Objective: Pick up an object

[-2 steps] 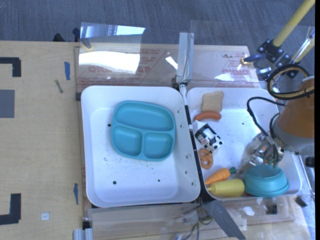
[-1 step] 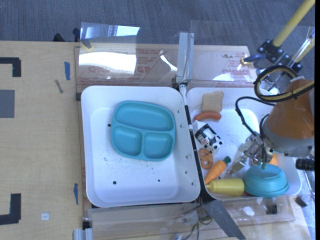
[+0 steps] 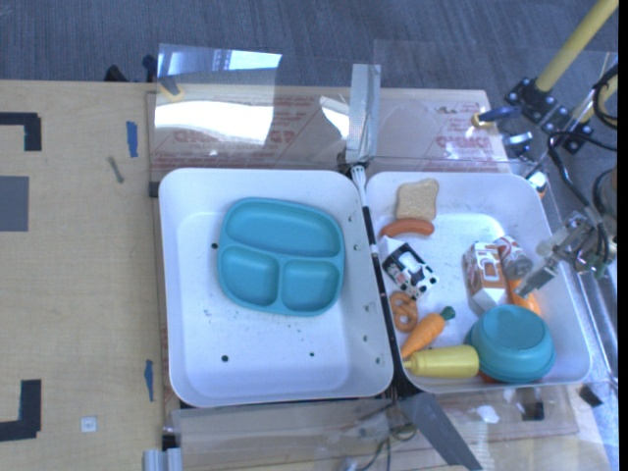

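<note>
Left bin (image 3: pixel 186 292): holding a blue divided tray (image 3: pixel 280 256), lying flat near centre.
Right bin (image 3: pixel 461 204): holding a toast slice (image 3: pixel 417 199) at far left; a sausage (image 3: pixel 407 228) just nearer; a black-and-white toy (image 3: pixel 408 269); a pretzel (image 3: pixel 403 308); a carrot (image 3: pixel 425 331); a yellow piece (image 3: pixel 444 362) touching a blue bowl (image 3: pixel 511 343); a brown carton (image 3: pixel 489 269).
Gripper (image 3: pixel 538 278): reaching in from the right, beside the carton; finger state impossible to tell.
</note>
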Motion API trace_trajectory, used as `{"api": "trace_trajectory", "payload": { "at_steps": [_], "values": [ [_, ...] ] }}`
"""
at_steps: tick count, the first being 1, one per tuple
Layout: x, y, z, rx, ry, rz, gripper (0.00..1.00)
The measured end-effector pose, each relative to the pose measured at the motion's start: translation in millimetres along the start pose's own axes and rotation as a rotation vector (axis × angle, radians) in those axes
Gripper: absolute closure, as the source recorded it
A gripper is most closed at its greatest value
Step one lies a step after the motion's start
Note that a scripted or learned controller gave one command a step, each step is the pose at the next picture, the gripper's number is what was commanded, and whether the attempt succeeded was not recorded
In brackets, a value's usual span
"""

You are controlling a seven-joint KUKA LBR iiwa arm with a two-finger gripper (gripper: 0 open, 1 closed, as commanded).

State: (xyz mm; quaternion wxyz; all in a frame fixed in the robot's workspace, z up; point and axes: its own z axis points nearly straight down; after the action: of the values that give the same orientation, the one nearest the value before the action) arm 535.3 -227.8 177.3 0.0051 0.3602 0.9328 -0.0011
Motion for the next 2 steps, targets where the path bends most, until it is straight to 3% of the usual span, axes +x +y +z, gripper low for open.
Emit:
{"api": "trace_trajectory", "payload": {
  "at_steps": [1,2],
  "values": [
    [23,-11,36,-0.015,-0.018,-0.127,0.00],
    [-9,55,90,-0.006,-0.004,-0.211,0.00]
  ]
}}
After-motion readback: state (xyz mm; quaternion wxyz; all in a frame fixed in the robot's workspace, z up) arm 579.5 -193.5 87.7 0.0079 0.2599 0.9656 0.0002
